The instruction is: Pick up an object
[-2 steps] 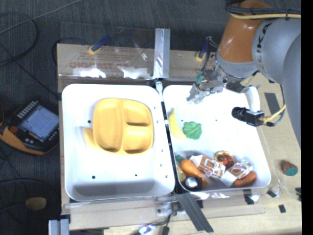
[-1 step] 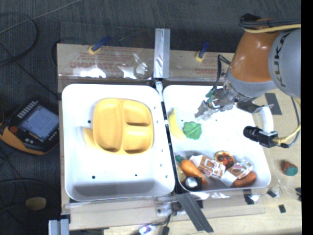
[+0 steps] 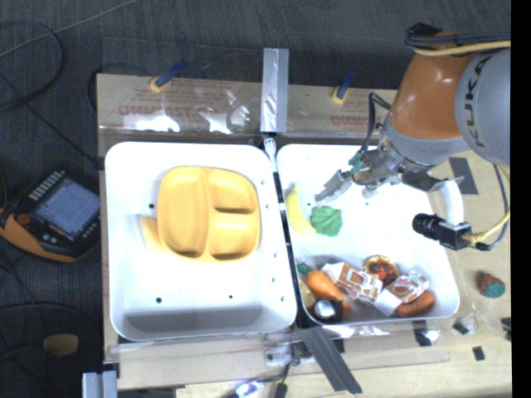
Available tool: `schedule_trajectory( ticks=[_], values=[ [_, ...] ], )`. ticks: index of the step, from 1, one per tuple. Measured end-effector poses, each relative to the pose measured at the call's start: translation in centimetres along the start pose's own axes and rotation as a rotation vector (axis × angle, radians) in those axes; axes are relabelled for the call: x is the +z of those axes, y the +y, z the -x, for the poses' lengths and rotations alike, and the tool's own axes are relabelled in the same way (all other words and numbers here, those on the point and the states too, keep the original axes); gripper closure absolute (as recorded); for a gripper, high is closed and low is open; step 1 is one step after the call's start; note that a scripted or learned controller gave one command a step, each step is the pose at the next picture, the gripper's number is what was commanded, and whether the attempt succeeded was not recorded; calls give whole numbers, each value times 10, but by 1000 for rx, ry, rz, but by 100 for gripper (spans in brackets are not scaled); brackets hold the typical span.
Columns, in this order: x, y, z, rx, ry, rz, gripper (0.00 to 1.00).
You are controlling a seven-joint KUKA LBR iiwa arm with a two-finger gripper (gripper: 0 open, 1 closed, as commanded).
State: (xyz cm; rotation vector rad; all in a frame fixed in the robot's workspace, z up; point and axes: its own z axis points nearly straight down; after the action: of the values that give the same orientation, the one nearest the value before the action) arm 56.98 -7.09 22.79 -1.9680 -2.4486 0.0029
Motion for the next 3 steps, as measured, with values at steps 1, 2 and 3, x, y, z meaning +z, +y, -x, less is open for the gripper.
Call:
schedule_trajectory(
  ticks=[1,2,3],
  values=[
    [21,34,6,-67,-2,0,0],
    [78,14,37,14,-1,-2,0],
    [133,27,36,-48,-3,1,0]
  ],
)
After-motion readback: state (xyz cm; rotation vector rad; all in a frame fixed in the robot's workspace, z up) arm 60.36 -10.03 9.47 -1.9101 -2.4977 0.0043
